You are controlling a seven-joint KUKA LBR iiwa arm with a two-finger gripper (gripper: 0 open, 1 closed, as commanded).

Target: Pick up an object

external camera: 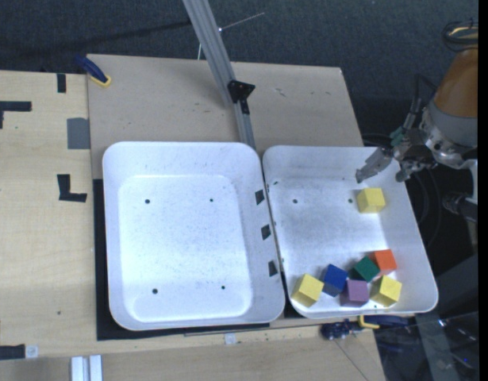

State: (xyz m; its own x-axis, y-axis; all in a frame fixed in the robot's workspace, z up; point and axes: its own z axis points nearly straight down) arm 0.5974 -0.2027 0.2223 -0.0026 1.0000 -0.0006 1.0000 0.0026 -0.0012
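Currently in the approach step: nothing held yet. The gripper [376, 167] sits over the upper right corner of the right bin [307, 236], reaching in from the right. One grey finger shows, slanting down-left toward the bin floor; can't tell whether the fingers are apart or together from this angle.

Closest candidate is the lone yellow cube [371, 199], just below and beside the fingertip, apart from it, with free floor all round. Judgement: that's the easy pick.

Other options are bunched at the bin's lower right corner: a second yellow cube [309, 289], blue cube [335, 279], purple cube [356, 291], green cube [366, 269], orange cube [384, 259] and a third yellow cube [389, 290]. They touch or nearly touch each other, so there's a risk of the fingers jamming between neighbours.

Next move calls for: shift slightly down-frame to centre over the lone cube, straddle it with the fingers wide, descend, close.

Orientation: it's a cube, so no real long axis. Its top face looks slightly rotated against the bin edges; wrist yaw should match a pair of flat faces. The left bin [180, 236] isn't relevant here.
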